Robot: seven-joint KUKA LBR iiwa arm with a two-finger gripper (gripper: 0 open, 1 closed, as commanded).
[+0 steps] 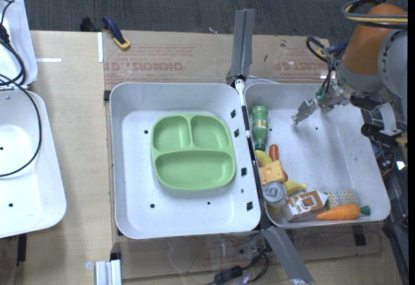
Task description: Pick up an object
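Claw point(303, 111) sits over the upper part of the right bin point(337, 154), your arm point(373, 37) coming in from the right with the orange band above the wrist. Fingers are small and blurred at this slant; you cannot tell whether they are spread or closed, and nothing shows between them. White bin floor lies bare beneath the claw.

Nearest item to the claw: green bottle point(259, 125), lying along the left wall of the right bin, apart from the claw. Below it, still against that wall, a small red piece point(274, 151), then yellow cheese wedge point(272, 171) and a yellow banana-like piece point(295, 186) beside it. A round silver can point(274, 193) sits just under those.

Along the lower edge of the right bin you have a small brown-and-white carton point(305, 206) touching the can, an orange carrot point(338, 213) with green end lying flat to its right, and a pale patterned item point(342, 198) just above the carrot.

Left bin point(130, 167) holds a green divided plate point(193, 151), three compartments, lying flat near the middle
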